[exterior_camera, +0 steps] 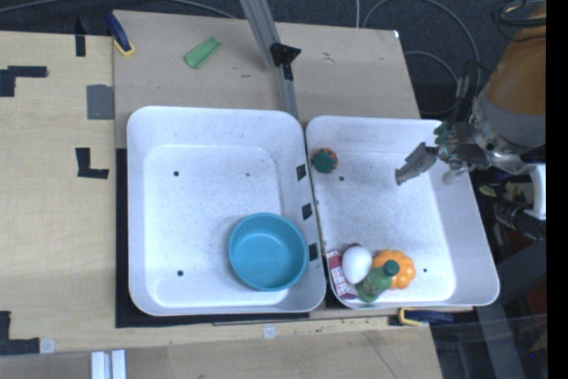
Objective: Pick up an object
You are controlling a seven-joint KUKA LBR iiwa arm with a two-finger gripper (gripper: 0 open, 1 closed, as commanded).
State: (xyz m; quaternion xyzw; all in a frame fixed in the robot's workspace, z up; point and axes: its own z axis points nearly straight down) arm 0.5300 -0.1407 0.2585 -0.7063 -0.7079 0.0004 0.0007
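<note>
My gripper (424,177) hovers over the upper right part of the right bin (461,280), open, with nothing between its fingers. A small green and red ball (326,160) lies at that bin's upper left, well to the left of the gripper. In the bin's front left corner sit a white egg (357,262), an orange fruit-like piece (396,267), a green bottle (376,283) and a red and white packet (335,267), bunched together. A blue bowl (266,251) stands in the front right part of the left bin (151,217).
A slanted metal pole (256,4) comes down to the bench just behind where the bins meet. A green block (201,52) and a blue and yellow clamp (119,33) lie on the bench behind the left bin. Cables run behind the bench.
</note>
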